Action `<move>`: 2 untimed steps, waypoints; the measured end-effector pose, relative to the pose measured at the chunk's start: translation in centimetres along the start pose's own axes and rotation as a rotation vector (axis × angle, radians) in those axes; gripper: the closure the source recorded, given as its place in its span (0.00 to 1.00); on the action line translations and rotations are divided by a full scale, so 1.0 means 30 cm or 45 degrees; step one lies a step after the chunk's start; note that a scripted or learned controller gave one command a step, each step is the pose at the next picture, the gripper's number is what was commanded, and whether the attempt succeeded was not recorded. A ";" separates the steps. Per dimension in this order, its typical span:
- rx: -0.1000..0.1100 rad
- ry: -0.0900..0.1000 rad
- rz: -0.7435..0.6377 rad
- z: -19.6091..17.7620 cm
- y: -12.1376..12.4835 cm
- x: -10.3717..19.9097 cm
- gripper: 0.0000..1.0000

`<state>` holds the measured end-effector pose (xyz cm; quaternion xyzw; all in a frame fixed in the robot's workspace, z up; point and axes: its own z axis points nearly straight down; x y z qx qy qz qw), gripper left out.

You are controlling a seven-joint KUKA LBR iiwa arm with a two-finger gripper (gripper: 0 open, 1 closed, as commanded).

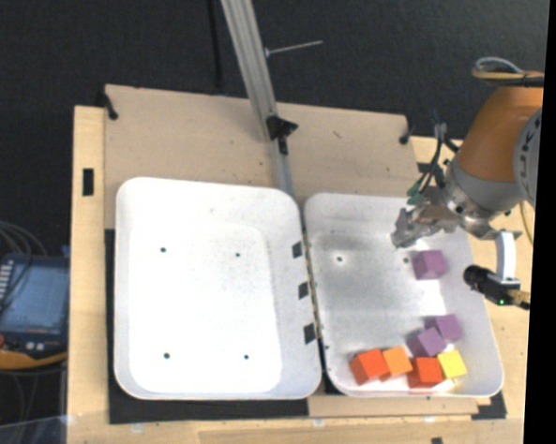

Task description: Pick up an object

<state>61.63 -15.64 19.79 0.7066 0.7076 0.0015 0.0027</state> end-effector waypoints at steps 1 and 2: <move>-0.001 0.000 -0.001 -0.147 0.000 -0.011 1.00; 0.006 0.003 -0.007 -0.155 0.018 0.180 1.00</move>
